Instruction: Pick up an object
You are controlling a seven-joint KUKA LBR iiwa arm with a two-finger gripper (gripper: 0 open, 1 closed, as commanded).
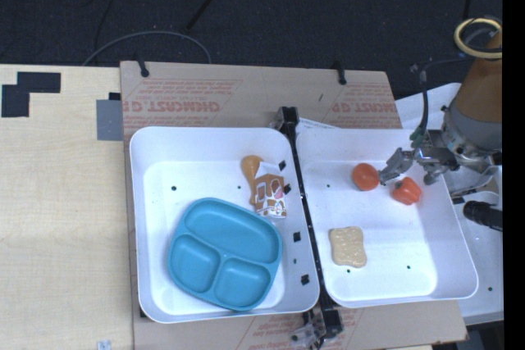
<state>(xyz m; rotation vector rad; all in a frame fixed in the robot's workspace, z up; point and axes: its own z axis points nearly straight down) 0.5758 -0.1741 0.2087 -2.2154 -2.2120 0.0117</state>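
Note:
My gripper hangs over the right bin near its far right side, fingers spread and open, with nothing between them. A small red object lies just in front of the fingertips, on the bin floor. An orange-red ball rests a little to the left of the left finger, apart from it. A tan biscuit-shaped piece lies flat nearer the front of the same bin.
The left bin holds a blue divided plate, a brown-orange piece and a small patterned packet. A black divider runs between the bins. The arm's orange band stands at the right edge.

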